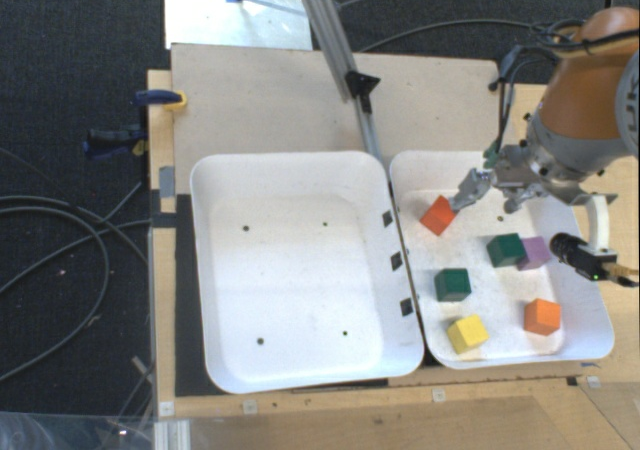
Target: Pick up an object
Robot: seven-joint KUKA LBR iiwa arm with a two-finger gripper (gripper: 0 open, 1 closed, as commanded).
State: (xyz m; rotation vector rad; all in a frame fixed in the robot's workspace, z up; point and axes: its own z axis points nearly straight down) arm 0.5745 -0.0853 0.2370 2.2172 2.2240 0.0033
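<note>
**Gripper poised beside red block, no grasp**

Presently, the red block (437, 215) lies tilted in the right bin (598, 343), near its far left corner, apart from the other blocks and so open to approach. The gripper (492, 189) hangs just right of it; its fingers appear spread, gripping nothing. Two green blocks (453, 284), a purple block (536, 251), an orange block (542, 316) and a yellow block (466, 333) lie nearer. The left bin (215, 178) adjoins.

Two bins (300, 178): white moulded plastic, smooth, faintly glossy. Bench board (270, 98): pale, matt, wood-like. Blocks, red (437, 215), two green (453, 284), purple (535, 252), orange (542, 316), yellow (467, 333): solid-coloured, matt. Arm (590, 98): smooth grey and orange casing, soft sheen. Slanted pole (325, 13): bare metal. Floor (70, 38): dark, rough, carpet-like.
</note>
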